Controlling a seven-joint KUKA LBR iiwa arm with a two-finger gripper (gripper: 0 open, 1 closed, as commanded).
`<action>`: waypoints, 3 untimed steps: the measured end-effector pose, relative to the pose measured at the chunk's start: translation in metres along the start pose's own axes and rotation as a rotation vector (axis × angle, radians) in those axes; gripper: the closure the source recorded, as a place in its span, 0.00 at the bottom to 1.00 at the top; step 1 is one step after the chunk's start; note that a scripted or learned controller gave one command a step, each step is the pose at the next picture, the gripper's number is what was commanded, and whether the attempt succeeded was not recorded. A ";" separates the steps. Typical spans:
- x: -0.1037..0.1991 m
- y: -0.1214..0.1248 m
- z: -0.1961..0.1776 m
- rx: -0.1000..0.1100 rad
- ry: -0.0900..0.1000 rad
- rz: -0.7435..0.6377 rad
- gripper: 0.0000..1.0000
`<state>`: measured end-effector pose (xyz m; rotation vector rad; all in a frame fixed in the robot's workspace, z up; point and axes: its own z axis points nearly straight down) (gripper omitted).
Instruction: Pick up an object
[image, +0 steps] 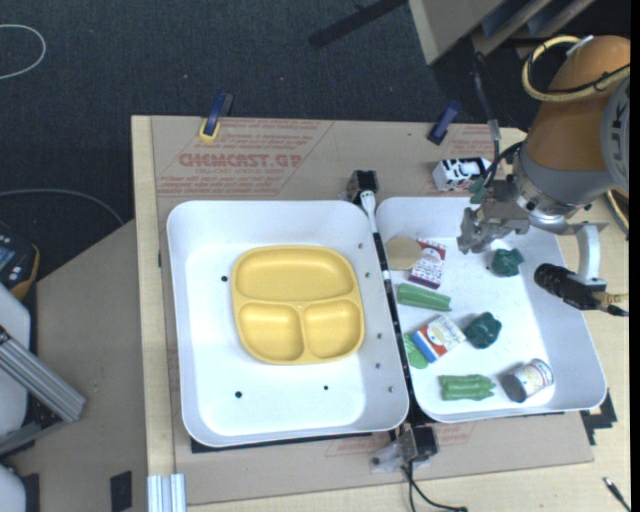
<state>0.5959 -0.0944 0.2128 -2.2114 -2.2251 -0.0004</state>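
The bench (250, 150) is flat brown board printed with red lettering. On it sit two shallow, smooth white plastic bins with rounded corners. The left bin (200, 380), well to the left of the jaws, carries a glossy yellow divided plate (297, 302) with three compartments. The right bin (570, 350) lies beneath the jaws (490, 228), which hang over its upper part; how far they are parted cannot be told, and nothing can be seen between them. Just beside them to the right lies a lumpy dark green object (506, 262). Below them lie a similar green lump (483, 329), a long green pod (423, 297), a knobbly green piece (466, 387), a small printed carton (428, 263) and a small can (529, 379).
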 end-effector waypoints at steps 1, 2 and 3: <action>0.060 0.002 0.002 0.000 -0.001 0.000 1.00; 0.108 0.018 -0.013 -0.008 -0.002 0.000 1.00; 0.159 0.016 -0.003 -0.001 -0.002 0.001 1.00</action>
